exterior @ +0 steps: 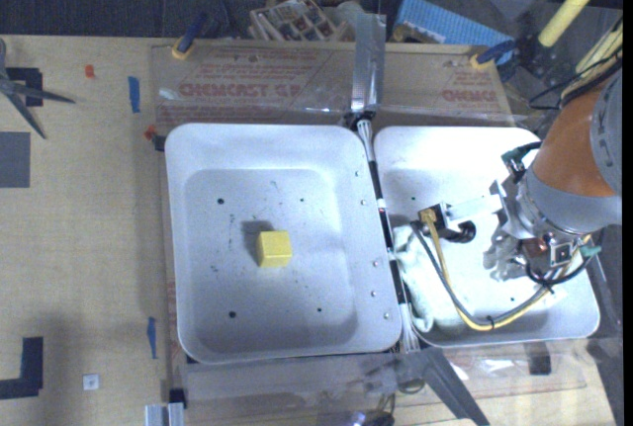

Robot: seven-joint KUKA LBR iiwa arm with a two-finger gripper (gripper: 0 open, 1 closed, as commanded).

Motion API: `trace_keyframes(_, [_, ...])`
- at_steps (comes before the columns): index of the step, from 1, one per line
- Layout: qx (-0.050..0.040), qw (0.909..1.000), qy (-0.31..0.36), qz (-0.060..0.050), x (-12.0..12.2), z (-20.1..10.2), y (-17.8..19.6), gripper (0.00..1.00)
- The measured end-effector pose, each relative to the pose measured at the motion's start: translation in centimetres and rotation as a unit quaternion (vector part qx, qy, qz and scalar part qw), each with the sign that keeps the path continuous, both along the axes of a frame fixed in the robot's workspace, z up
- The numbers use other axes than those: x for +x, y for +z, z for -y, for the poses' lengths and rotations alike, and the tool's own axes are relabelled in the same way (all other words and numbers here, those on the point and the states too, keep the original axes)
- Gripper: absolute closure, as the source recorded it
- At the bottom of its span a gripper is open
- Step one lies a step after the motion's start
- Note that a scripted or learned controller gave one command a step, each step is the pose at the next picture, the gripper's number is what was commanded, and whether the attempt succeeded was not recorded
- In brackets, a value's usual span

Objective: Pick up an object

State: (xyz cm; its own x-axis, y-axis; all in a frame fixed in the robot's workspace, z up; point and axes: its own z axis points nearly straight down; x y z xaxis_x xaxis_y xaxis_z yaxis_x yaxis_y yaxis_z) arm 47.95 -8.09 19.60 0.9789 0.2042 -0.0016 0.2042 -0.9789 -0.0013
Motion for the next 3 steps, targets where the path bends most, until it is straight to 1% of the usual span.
trace_keyframes(1, [0.0008, 1.0000, -0.004, 0.004, 0.2, 3.1, -10.8, 1.00])
trace_keyframes(2, [0.0002, 1.0000, -0.002, 0.000, 0.0, 0.5, -1.2, 1.00])
trace_keyframes(3, [0.0000, 0.9999, 0.017, 0.000, 8.8, 2.7, -5.5, 1.00])
